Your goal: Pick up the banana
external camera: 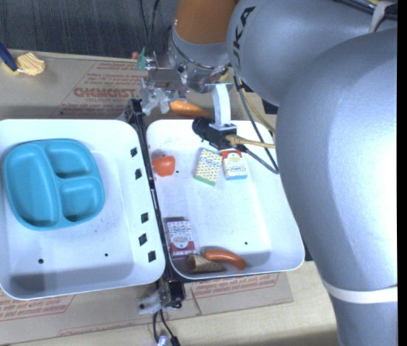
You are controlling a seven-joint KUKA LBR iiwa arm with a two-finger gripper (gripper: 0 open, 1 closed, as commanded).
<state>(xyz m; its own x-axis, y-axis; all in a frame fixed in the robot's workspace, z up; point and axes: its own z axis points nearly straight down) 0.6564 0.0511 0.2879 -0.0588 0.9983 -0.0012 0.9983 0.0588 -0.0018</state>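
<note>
Low over the far rim where the two white bins meet, the end effector point(154, 99) hangs beneath the arm's orange band point(202, 9); from where I stand I cannot tell how far open it is, and I can see nothing gripped in it. Just to its right, at the far rim of the right bin point(265, 218), lies a long orange piece point(187, 108), the likeliest match for the banana, though I cannot say for sure that it is one. Further into that bin a small red-orange round thing point(164, 166) sits near the divider, and two little printed packets point(208, 166) point(235, 166) lie side by side near the middle. At the near end are a dark red box point(180, 238), a brown lump point(202, 265) and a second long orange piece point(225, 257). The left bin point(1, 265) holds a blue divided tray point(52, 182). Out on the table point(81, 85), at the far left corner, lies a pale yellow thing with a blue handle point(23, 62).
</note>
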